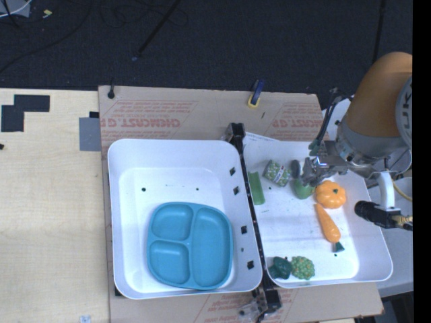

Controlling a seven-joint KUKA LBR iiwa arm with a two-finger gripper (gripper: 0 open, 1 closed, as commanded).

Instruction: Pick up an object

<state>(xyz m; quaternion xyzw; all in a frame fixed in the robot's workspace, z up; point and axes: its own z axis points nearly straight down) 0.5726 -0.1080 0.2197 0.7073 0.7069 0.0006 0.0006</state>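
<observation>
Left white bin holds a blue divided plate. Right white bin holds an orange pumpkin at three o'clock, carrot, and broccoli at six. The tool hangs over a green item; I cannot tell its grip.

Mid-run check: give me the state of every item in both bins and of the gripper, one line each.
blue divided tray: flat in left bin, nothing in it.
green block: lying by right bin's left wall.
green patterned piece: lying loose.
dark green item: right at the gripper.
orange pumpkin: sitting upright.
carrot: lying flat, untouched.
broccoli: at front edge beside dark green toy.
gripper: low in right bin.
</observation>
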